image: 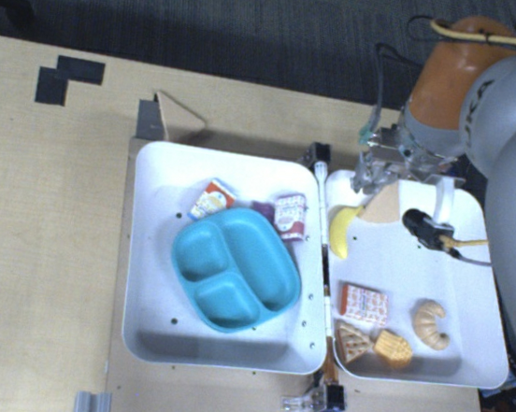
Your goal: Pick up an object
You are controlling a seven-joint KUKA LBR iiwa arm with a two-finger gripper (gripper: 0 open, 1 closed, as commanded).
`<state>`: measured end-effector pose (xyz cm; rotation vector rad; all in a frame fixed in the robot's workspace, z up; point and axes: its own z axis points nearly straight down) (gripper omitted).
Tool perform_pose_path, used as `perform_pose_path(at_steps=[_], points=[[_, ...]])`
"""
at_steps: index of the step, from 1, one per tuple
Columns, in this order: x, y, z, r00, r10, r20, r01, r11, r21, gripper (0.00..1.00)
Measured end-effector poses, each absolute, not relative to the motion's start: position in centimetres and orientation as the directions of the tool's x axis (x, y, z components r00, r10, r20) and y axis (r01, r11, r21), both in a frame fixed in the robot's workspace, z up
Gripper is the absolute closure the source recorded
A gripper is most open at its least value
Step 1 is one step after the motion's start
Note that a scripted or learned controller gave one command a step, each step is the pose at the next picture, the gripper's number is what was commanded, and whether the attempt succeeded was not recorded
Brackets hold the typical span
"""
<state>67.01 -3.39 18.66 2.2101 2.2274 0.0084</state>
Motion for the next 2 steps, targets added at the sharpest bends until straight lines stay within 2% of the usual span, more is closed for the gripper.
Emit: perform_pose_path(at_steps=[1, 2], points=[[66.9, -3.5, 18.6, -0.007, 1.0, 0.0, 1.0, 0.007, 0.004, 0.0], [61.5, -10.3, 17.3, -0.003, 1.0, -0.001, 1.0, 0.003, 0.002, 0.0]])
